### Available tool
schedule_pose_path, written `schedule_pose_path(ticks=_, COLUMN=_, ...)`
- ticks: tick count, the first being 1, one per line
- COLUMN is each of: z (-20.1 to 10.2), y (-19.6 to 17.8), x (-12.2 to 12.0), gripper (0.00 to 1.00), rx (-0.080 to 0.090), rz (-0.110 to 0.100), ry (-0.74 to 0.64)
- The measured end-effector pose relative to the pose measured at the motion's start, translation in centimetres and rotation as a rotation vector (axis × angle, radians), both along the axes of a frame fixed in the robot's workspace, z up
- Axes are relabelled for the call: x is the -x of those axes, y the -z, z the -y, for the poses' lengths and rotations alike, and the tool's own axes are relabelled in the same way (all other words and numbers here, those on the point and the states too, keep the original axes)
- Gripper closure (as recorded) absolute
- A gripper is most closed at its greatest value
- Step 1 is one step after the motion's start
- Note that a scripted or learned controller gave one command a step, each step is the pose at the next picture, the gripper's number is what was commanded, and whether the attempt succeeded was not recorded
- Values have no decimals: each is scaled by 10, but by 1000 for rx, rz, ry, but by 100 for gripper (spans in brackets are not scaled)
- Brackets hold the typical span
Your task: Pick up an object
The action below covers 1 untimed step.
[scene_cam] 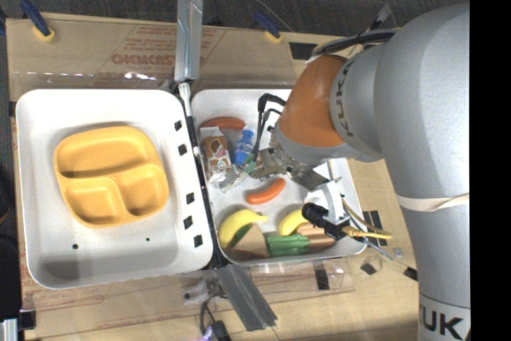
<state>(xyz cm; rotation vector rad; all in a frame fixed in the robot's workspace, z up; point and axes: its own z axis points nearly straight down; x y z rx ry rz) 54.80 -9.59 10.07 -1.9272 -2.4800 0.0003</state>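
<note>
Reaching in from the right, the arm (375, 92) hangs low over the right bin (239, 101), where all the clutter sits, so that's the obvious hunting ground. Its pincer (259, 164) is down among a snack packet (214, 156), a blue-capped bottle (243, 146) and an orange sausage (265, 191); can't tell how open it is or whether it has anything. Bananas (239, 224) and a green block (286, 243) lie nearer the front. Left bin (32, 172) just has the yellow tray (112, 174).

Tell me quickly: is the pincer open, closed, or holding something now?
Pincer: cannot be told; it is low in the right bin, the wrist hiding it.
</note>
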Motion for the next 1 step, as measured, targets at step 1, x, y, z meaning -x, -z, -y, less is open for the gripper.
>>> schedule_pose_path(ticks=1, z=3, y=-11, x=-62, gripper=0, rx=1, rz=1, ry=-153)
